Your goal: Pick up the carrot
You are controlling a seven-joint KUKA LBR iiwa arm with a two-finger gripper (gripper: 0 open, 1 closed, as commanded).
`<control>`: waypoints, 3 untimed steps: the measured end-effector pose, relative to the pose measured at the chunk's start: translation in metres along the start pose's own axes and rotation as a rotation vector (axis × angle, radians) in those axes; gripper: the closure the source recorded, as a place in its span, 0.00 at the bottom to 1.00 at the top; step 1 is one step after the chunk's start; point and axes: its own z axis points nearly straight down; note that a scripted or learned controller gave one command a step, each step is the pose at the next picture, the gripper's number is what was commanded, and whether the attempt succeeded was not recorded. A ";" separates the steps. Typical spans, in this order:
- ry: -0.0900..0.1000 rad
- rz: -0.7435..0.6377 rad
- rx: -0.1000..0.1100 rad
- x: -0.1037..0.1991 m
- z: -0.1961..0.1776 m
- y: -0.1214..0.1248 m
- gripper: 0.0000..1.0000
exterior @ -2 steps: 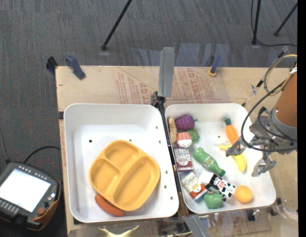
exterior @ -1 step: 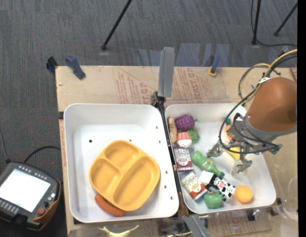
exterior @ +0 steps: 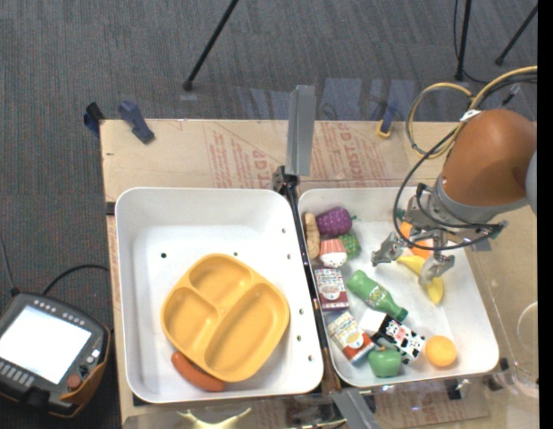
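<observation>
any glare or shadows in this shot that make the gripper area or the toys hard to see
Camera view: even, soft lighting, no harsh glare on the white bins; the arm's orange band overhangs the gripper, so what lies under it is hard to read; an orange-and-yellow thing there is partly covered; the green bottle and yellow plate look sharp.

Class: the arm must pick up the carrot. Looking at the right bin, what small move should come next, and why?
Probably lower the tool a little, straight down. It hangs in the right bin over an orange piece, seemingly the carrot, beside the yellow banana. Nothing shows the piece gripped yet.
</observation>
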 end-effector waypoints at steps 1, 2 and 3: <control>-0.005 0.007 0.001 -0.002 -0.011 -0.001 1.00; 0.000 -0.066 0.008 0.005 -0.071 -0.032 1.00; 0.003 -0.242 0.010 0.040 -0.174 0.034 1.00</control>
